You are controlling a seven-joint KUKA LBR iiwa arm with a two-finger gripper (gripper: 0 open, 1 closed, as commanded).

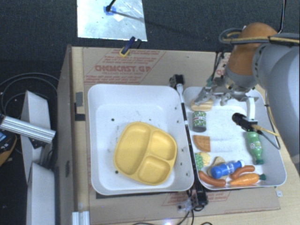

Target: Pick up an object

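My gripper (211, 96) hangs over the far left corner of the right bin (276, 172), reaching in from the right. Just below it lies a tan bun-like piece (199, 107), and in front of that stands a small can with a green label (199, 120). Further forward in the same bin are an orange cracker-like slice (202, 143), a green bottle (254, 147), a blue bottle (226, 168), a carrot (243, 179) and a sausage (211, 180). Nothing is visibly held.
The left bin (101, 125) holds a yellow divided plate (145, 152). A black divider rail (186, 125) runs between the bins. Cardboard lies under both. Cables and white boxes sit off the bench at the left.
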